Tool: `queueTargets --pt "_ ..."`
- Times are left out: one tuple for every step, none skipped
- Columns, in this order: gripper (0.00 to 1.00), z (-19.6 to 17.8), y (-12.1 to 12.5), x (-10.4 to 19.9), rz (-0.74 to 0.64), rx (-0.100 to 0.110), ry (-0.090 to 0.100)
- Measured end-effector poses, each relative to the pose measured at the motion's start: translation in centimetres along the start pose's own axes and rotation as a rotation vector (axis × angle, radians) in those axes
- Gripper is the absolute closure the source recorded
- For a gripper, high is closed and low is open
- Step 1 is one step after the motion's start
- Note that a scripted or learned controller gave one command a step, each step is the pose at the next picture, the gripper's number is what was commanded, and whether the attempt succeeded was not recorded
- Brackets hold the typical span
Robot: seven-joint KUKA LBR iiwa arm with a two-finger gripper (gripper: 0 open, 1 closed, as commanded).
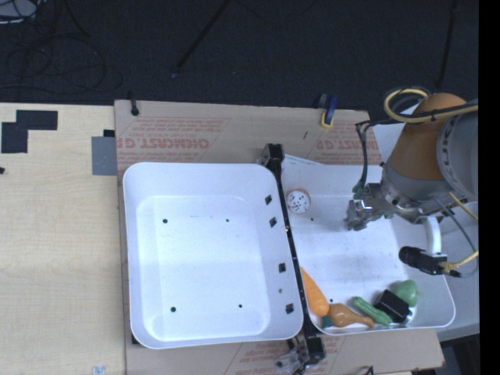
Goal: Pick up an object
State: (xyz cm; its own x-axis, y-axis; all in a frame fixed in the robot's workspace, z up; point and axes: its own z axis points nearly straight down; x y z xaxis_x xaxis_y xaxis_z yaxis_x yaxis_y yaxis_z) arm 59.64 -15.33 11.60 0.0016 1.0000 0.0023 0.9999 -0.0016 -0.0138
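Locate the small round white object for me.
The round white object lies in the right bin, at its far-left corner beside the divider, left of the gripper.

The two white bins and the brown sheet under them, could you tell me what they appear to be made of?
The left bin and right bin look like smooth moulded plastic: rounded corners, thin raised rims and a soft sheen. The brown sheet looks like matte cardboard, judging by its flat tan surface with red printed lettering, though its thickness cannot be made out.
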Motion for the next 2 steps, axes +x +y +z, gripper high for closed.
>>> queueTargets --pt "1.0 3.0 3.6 3.6 -0.005 -0.011 -0.001" --pt "1.0 2.9 -4.2 4.3 -0.001 -0.009 -0.001"
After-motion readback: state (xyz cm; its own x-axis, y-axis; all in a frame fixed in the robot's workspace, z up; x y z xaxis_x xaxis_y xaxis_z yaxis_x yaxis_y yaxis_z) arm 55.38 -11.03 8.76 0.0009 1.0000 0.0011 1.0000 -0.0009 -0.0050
